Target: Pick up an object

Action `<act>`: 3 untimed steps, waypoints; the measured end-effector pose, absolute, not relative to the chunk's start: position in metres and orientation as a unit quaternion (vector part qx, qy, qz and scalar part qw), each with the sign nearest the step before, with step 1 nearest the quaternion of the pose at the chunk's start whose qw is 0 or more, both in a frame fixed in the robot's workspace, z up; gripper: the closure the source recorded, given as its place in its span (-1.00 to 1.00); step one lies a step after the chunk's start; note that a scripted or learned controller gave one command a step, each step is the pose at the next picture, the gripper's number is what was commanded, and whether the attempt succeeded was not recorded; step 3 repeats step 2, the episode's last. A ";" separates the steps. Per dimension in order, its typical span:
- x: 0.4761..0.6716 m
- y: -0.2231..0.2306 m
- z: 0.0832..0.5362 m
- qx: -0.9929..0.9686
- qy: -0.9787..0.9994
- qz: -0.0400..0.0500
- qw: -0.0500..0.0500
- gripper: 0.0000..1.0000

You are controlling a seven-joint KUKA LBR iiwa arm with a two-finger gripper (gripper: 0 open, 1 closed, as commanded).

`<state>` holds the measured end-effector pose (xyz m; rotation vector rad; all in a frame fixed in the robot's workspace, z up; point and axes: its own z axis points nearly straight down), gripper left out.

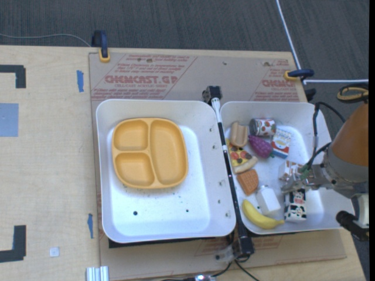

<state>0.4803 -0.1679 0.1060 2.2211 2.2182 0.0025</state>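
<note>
The right white bin (pixel 304 115) holds several toy foods: a banana (pixel 259 216), a white block (pixel 269 201), a black-and-white cow-patterned carton (pixel 297 206), an orange waffle piece (pixel 248 181), a pizza slice (pixel 239 157), a purple fruit (pixel 261 147), a bread slice (pixel 238 134), a small can (pixel 262 126) and a white-red box (pixel 282 142). My gripper (pixel 293 180) hangs low over this bin's right half, just above the cow-patterned carton and right of the waffle piece. Whether it touches the carton is unclear.
The left white bin (pixel 117 215) holds a yellow divided plate (pixel 150 153). A black clamp (pixel 212 93) sits at the top of the seam between the bins. The arm's grey and orange body (pixel 351 151) covers the right bin's right edge.
</note>
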 end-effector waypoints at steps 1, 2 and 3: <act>0.517 -0.085 0.185 0.707 0.708 0.001 0.000 1.00; 0.548 -0.015 0.225 0.706 0.708 0.000 0.000 1.00; 0.548 -0.015 0.225 0.706 0.708 0.000 0.000 1.00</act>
